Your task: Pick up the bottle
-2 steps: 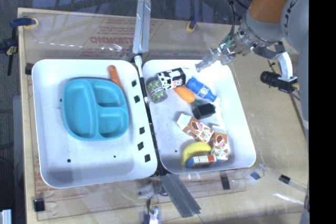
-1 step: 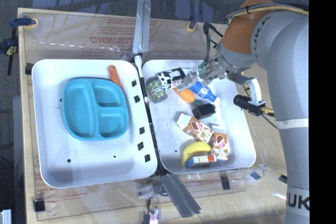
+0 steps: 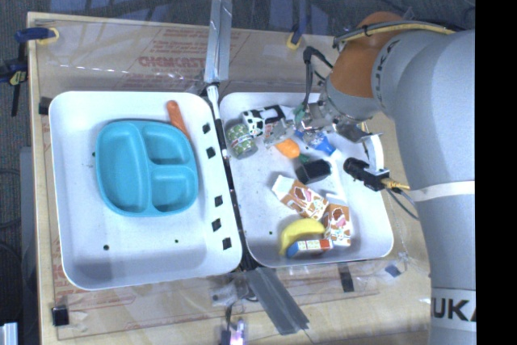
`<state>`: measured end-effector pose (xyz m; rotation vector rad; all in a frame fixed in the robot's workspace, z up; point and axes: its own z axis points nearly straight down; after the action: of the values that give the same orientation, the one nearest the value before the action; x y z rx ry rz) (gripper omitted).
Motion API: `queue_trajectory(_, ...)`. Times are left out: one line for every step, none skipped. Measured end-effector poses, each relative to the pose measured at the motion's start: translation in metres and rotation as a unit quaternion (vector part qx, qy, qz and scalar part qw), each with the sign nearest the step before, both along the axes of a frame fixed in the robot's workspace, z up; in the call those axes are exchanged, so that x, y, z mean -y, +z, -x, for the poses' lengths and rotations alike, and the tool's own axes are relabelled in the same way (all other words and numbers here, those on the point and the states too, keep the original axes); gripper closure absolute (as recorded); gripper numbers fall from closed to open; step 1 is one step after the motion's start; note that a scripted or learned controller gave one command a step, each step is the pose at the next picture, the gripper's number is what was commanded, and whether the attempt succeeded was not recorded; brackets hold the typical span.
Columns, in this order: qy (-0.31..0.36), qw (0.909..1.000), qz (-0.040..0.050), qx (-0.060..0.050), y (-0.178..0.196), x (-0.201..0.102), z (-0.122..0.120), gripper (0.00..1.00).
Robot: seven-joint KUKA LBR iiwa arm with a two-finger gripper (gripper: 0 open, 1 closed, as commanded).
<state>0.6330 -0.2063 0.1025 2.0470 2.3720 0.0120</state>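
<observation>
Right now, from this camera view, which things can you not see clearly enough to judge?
- Gripper: in the camera view, its fingers merge with the clutter in the right bin, so their state is unclear.
- Bottle: too small and blurred to pick out among the items near the gripper.
- Packets: the print is too small to read.
- Arm: cut off by the lower edge.

Glossy blue plastic tray (image 3: 148, 168) in smooth white plastic bin (image 3: 81, 246)
</observation>
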Motion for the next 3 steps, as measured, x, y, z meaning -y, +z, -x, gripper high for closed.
queue_trajectory(0.002,1.0000,0.0002,-0.003,0.006,-0.001,0.001,1.00)
queue_trajectory(0.002,1.0000,0.0002,-0.003,0.007,-0.001,0.001,0.00)
queue_trajectory(0.000,0.9998,-0.0052,-0.019,-0.003,0.003,-0.021,0.00)
